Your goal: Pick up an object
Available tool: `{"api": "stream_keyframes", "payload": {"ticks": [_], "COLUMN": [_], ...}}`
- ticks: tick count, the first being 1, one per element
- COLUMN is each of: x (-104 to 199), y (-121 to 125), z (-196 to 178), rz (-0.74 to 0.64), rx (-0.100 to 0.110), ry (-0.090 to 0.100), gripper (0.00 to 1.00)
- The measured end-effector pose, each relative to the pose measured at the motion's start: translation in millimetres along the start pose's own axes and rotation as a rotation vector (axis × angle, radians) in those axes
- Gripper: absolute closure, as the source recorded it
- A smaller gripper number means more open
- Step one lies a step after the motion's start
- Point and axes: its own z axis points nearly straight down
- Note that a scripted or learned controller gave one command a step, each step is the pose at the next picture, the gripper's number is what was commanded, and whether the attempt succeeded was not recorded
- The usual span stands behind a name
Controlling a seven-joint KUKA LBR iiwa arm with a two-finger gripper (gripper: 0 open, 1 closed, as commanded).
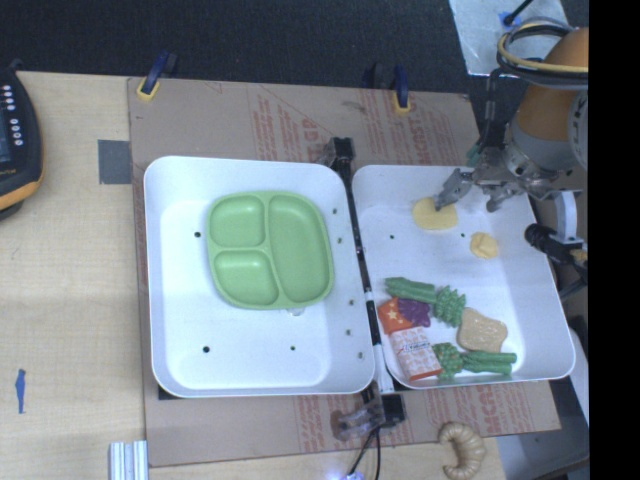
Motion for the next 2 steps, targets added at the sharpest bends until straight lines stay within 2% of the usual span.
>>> {"api": "stream_keyframes", "payload": {"ticks": [1, 2], "x": [-9.3, -16.5], "y": [-102.0, -48.6], "z": [-71.0, 40.5], "rz": [0.000, -0.010], "rx": [0.003, -0.002], "ry": [0.003, -0.002], "gripper": [0.00, 0.00]}}
